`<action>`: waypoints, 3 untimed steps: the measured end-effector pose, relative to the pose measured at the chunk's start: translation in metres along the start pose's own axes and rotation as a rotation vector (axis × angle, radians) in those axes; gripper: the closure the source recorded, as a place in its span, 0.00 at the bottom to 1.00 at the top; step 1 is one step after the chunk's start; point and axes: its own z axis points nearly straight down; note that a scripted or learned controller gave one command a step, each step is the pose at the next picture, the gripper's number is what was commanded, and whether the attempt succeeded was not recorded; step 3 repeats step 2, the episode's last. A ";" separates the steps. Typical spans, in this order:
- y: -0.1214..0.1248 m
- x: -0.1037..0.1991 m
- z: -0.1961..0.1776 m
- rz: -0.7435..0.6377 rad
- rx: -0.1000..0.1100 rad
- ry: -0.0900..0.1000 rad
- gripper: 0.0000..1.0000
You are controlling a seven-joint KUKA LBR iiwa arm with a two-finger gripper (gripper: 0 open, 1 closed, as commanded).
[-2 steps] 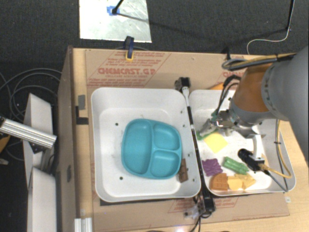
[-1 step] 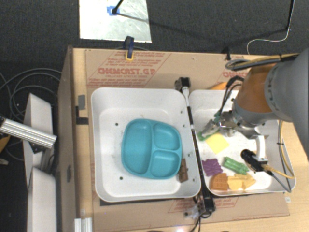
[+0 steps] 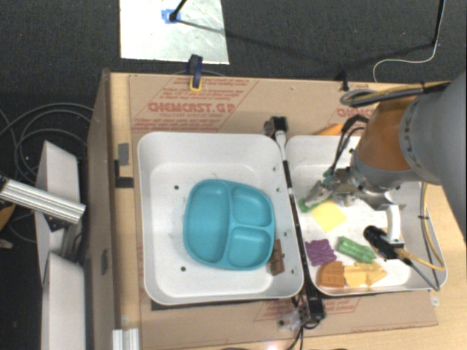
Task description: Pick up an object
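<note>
The tabletop (image 3: pixel 190 108) is covered by a sheet of printed brown cardboard, and two shallow white bins sit on it side by side. The grey arm (image 3: pixel 427 133) reaches in from the right, with its orange band over the far corner of the right bin (image 3: pixel 306 152).

The left bin (image 3: pixel 160 166) holds a blue divided plate (image 3: pixel 230 224) lying flat near its middle. A small brown piece (image 3: pixel 277 257) lies against the bin's right wall, just beside the plate's lower right edge.

The claw (image 3: pixel 321 194) is down in the right bin, close to that bin's left wall. From where I stand I cannot tell whether it is apart or together, and I see nothing gripped in it.

The pieces to be picked lie loose on the floor of the right bin:
- A yellow square (image 3: pixel 328 215) sits just below the claw.
- A green sliver (image 3: pixel 304 205) shows beside the claw, near the wall.
- A green block (image 3: pixel 355 250) lies tilted nearer the front.
- A purple piece (image 3: pixel 319 251) lies to the left of the green block.
- An orange waffle-like piece (image 3: pixel 332 274) sits along the front wall.
- A pale tan piece (image 3: pixel 363 274) touches the orange piece's right side.
</note>
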 end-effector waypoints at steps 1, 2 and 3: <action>-0.004 -0.001 0.000 0.000 0.001 0.000 0.00; -0.003 0.000 0.000 0.000 0.000 -0.001 0.00; -0.003 0.000 0.000 0.000 0.000 -0.001 0.00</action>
